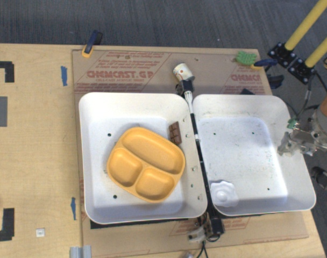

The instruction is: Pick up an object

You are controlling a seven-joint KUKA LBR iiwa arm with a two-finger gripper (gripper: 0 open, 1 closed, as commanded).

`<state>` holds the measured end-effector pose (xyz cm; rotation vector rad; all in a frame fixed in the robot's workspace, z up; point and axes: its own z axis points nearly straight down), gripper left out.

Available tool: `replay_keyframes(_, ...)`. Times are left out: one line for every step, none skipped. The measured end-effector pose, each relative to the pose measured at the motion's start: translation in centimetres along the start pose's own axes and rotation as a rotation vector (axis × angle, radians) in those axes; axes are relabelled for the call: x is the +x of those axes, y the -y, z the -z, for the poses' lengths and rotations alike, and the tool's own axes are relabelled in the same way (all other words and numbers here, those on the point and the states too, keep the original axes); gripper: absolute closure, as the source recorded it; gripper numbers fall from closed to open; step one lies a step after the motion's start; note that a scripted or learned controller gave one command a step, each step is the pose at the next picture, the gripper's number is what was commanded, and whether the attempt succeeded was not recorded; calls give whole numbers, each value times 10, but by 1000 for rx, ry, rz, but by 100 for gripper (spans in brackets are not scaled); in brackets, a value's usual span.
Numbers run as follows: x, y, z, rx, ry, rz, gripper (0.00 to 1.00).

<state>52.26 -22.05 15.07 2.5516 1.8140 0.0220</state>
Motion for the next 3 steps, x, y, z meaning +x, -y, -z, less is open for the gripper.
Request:
replay_keyframes(11, -17, 52, 16, 4, 146, 100)
replay_keyframes(25, -40, 54, 15, 2, 480, 100)
replay_keyframes(28, -91, 39, 14, 0, 776, 100)
